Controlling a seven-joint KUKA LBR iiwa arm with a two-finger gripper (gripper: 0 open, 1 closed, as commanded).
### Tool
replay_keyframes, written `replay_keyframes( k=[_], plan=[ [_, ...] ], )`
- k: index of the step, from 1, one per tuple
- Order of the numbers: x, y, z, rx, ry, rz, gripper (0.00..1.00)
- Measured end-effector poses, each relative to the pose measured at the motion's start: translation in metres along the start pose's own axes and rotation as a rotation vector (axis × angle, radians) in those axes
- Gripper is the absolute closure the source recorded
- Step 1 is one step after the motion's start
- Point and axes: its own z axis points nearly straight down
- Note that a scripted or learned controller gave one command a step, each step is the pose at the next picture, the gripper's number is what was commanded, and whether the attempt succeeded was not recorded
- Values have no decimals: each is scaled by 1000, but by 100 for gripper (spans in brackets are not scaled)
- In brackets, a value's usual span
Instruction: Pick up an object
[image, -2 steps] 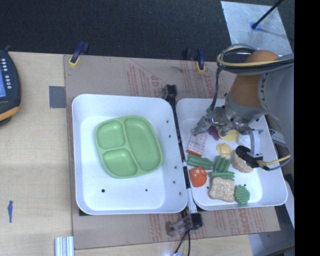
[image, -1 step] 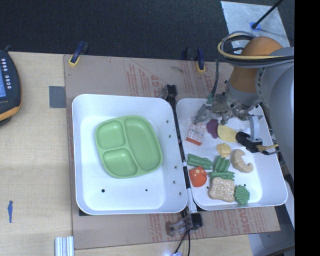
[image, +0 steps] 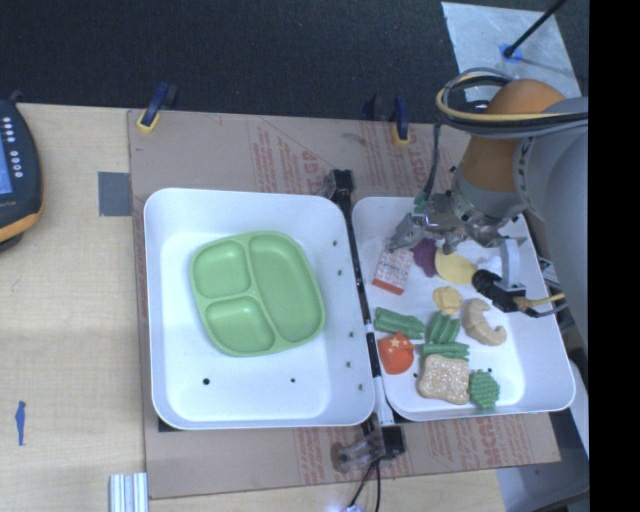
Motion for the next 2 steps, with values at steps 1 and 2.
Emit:
replay_keyframes(
  k=[1,2],
  plan=[
    [-23,-75,-1,0,0,3,0],
    [-48,0,1,2,0,-5,0]
  ],
)
